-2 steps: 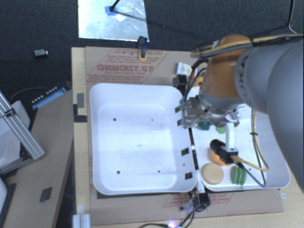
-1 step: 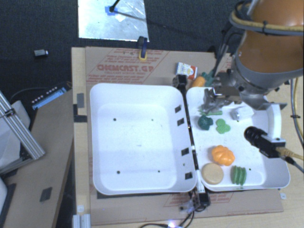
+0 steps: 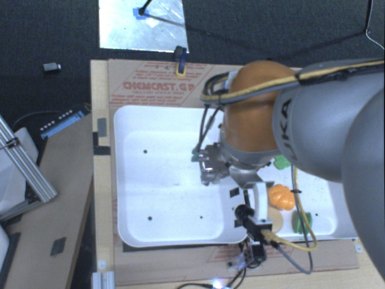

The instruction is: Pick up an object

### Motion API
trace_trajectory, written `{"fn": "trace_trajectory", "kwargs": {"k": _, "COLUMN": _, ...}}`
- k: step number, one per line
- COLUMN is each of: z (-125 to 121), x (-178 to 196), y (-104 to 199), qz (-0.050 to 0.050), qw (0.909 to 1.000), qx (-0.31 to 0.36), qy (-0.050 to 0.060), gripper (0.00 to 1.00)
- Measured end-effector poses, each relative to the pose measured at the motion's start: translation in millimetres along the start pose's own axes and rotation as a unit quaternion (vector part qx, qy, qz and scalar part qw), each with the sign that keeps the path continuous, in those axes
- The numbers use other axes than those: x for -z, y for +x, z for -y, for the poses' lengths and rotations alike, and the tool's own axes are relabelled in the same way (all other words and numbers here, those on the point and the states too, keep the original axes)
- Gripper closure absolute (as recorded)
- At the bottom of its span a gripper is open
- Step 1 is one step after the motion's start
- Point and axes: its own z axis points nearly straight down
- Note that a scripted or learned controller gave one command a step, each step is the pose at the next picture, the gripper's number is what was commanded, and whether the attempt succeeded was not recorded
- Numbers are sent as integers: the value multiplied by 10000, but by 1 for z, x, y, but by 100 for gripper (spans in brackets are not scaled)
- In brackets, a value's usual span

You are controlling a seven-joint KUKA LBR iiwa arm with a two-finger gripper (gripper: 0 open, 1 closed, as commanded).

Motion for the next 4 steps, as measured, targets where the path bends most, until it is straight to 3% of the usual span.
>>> {"fn": "trace_trajectory", "kwargs": {"k": 1, "z": -2, "x": -112, "y": -2, "qz": 8, "qw": 10000, "qx": -45, "qy": -15, "gripper": 100}}
{"fn": "trace_trajectory", "kwargs": {"k": 2, "z": -3, "x": 21, "y": 83, "qz": -54, "qw": 9999, "qx": 24, "qy": -140, "gripper": 100}}
{"fn": "trace_trajectory", "kwargs": {"k": 3, "z": -1, "x": -149, "y": 100, "qz": 14, "qw": 10000, "qx": -37, "qy": -18, "gripper": 100}}
{"fn": "trace_trajectory", "kwargs": {"k": 4, "z": -5, "x": -57, "y": 100, "qz": -23, "qw": 9999, "qx": -28, "qy": -105, "gripper": 100}}
